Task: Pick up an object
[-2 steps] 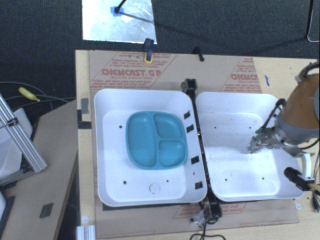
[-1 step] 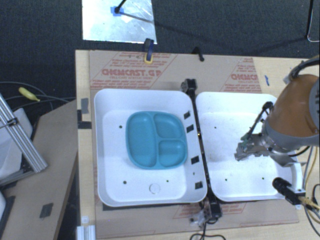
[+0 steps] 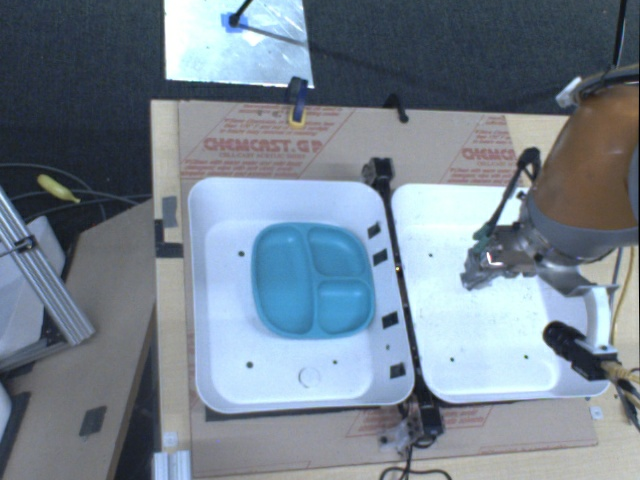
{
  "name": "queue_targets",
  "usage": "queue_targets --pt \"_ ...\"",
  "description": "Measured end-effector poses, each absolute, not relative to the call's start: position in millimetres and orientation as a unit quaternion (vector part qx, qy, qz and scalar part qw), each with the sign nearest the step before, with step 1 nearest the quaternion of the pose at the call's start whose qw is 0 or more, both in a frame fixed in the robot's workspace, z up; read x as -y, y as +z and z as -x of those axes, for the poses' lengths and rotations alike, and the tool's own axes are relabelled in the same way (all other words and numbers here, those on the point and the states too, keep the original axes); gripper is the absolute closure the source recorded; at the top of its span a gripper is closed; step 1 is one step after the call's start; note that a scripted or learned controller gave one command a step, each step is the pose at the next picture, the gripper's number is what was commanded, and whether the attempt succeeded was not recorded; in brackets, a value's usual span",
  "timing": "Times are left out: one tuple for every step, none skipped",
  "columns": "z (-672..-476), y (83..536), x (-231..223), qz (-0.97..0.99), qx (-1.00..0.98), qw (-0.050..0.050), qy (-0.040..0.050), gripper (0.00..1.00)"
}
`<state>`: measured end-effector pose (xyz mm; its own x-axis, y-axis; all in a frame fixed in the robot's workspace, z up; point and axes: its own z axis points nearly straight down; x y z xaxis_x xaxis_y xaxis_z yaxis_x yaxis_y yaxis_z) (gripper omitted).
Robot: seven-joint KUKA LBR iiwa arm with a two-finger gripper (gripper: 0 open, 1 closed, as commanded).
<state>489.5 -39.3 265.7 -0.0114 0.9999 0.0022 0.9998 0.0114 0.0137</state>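
1. Blue plate [image 3: 310, 280] was the only pickable thing I could spot, so I'll place everything else relative to it. It was a three-compartment one, lying flat and right side up.
2. Nearest the camera, in front of the plate, was the front wall of the left bin [image 3: 200, 298]. The plate sat roughly mid-bin with bare floor all round it, touching no wall. My guess is that's handy, since there's room to come at a rim from any side.
3. Level with the plate and off to its right, past the divider with the black clips [image 3: 385, 268], was the right bin [image 3: 480, 358]. I couldn't make out any object on its floor.
4. The gripper [image 3: 487, 266] hung over that right bin, well apart from the plate. I couldn't tell whether it was released or clenched, and nothing visible was in it.
5. The arm [image 3: 590, 168] came in from the plate's right, its wrist bent so the tool pointed down and back toward the divider. To me that read as hovering, not grabbing, so the pick wasn't done.
6. Beyond the plate, the cardboard sheet [image 3: 260, 138] stuck out from under both bins, with a yellow-tipped clamp [image 3: 297, 103] on its far edge.
7. Farthest back sat a shiny sheet [image 3: 220, 38] on the dark floor.
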Motion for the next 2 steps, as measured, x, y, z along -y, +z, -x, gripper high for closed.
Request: queue_targets --pt "-486.8 236.5 2.2 -0.704 -0.710 -0.001 0.0006 1.00" --pt "-487.1 283.5 -83.0 -0.703 -0.712 0.000 0.0035 1.00"
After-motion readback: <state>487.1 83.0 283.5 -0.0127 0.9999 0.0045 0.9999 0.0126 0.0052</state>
